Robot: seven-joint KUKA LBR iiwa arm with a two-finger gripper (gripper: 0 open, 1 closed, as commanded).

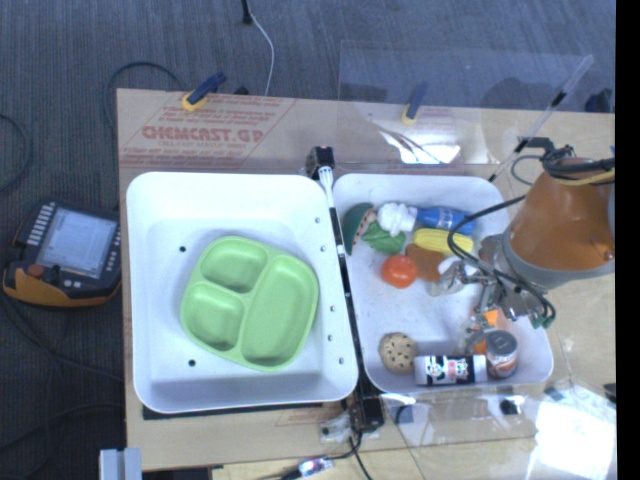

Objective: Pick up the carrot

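**Fig. 1. Carrot pick: object location and handling estimate**

Nearest the camera, along the front wall of the right bin (pixel 428 315), a cookie (pixel 397 349), a black-and-white bottle (pixel 445 370) lying on its side and a small can (pixel 500 354) are seen in a row. Just behind the can, a small orange piece is taken to be the carrot (pixel 488 317). It is largely covered by the gripper (pixel 478 286) directly above it, so ID is tentative. Whether the gripper is open or closed cannot be told, and contact w/ the carrot is not resolved.

Handling (est.): the carrot is judged a toy item, i.e. light, stiff, smooth and prob. somewhat slippery, but not fragile. A grasp across the thicker mid-body is preferred, as the tapered end is likely to be squeezed out. The can is close by, so little clearance is expected on that side.

Farther back, a red tomato (pixel 400 271), a yellow corn cob (pixel 432 240) and a blue bottle (pixel 440 217) are clustered. In the left bin (pixel 160 268) a green divided plate (pixel 250 301) is held.
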